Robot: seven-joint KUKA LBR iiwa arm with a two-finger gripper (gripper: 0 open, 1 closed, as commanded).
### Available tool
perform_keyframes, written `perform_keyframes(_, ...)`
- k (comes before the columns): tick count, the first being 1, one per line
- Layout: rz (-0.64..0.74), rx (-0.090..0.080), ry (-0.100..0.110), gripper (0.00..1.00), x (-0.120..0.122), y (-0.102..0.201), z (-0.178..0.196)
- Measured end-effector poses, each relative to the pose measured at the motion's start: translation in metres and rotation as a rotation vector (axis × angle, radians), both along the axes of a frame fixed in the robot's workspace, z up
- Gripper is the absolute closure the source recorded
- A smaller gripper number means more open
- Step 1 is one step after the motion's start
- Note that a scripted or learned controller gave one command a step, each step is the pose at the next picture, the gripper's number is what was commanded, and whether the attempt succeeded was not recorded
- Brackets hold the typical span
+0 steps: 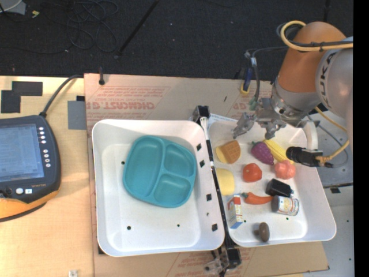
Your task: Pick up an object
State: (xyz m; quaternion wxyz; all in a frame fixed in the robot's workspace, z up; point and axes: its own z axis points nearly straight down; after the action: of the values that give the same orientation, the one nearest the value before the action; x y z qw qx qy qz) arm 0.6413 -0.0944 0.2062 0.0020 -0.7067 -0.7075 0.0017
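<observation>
Arm in from right, wrist bent down over right bin's (323, 227) far edge. Gripper (257, 128) empty, 2 fingers apart; grapes (262, 152), corn (276, 150) just below it.

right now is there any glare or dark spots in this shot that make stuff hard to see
Camera view: the background above the bench is nearly black, with only faint cables; the white right bin is bright but the toys read clearly; the gripper is small and cluttered, its state unclear; the teal tray is evenly lit, with soft shadows.
</observation>
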Motion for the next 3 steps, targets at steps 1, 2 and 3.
perform_keyframes(1, -0.005, -0.001, 0.009, 0.0, -0.001, -0.076, -0.111)
perform_keyframes(2, -0.003, 0.001, 0.003, 1.0, 0.001, -0.074, -0.096)
perform_keyframes(3, 0.004, 0.004, 0.004, 1.0, -0.036, 0.008, -0.099)
